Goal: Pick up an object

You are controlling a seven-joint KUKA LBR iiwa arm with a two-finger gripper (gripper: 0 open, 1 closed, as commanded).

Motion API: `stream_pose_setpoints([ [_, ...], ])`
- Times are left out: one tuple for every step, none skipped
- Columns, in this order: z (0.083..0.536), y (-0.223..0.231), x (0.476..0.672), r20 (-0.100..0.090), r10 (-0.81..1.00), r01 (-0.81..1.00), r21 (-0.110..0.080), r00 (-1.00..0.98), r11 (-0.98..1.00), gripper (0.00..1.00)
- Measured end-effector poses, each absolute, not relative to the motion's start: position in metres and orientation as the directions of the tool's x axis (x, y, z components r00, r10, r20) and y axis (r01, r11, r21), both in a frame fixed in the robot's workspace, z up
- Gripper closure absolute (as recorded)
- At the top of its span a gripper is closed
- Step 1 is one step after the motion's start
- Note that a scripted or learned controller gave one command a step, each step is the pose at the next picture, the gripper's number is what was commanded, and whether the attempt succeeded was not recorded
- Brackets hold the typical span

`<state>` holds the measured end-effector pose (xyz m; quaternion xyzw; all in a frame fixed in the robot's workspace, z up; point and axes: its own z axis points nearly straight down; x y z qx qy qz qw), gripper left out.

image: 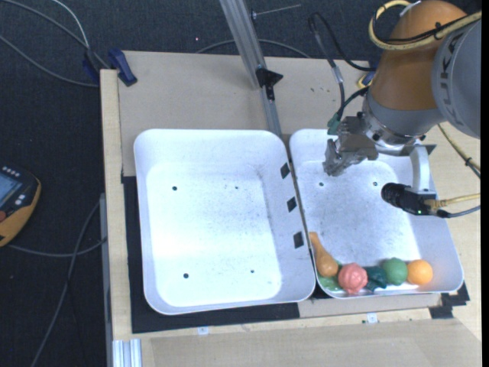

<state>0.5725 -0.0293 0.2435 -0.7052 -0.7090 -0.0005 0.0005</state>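
Camera view: gripper (pixel 334 164) hangs over the far end of the right bin (pixel 439 239), tips pointed down at bare floor, nothing between them. Can't tell its opening from this angle, too small and dark.

Task objs are all well below the gripper toward the near wall, bunched in a row: orange carrot-like piece (pixel 323 257) nearest the divider, then pink ball (pixel 352 277), green item (pixel 394 270), orange ball (pixel 419 271) furthest right. Prob. they sit there because the bin floor slopes or they rolled to the wall; touching each other, so a clean grab w/o nudging a neighbour looks hard.

Left bin (pixel 153 155) lies to the gripper's left, across the divider.

Judgement: no pick started yet; arm needs to travel toward the near wall first, then descend.
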Motion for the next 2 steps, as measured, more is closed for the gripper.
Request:
stream_pose_setpoints([
  [0.233,0.015,0.573,0.001,1.000,1.000,-0.001,-0.004,0.004,1.00],
  [0.221,0.068,0.580,0.001,1.000,1.000,-0.001,-0.004,0.004,1.00],
])
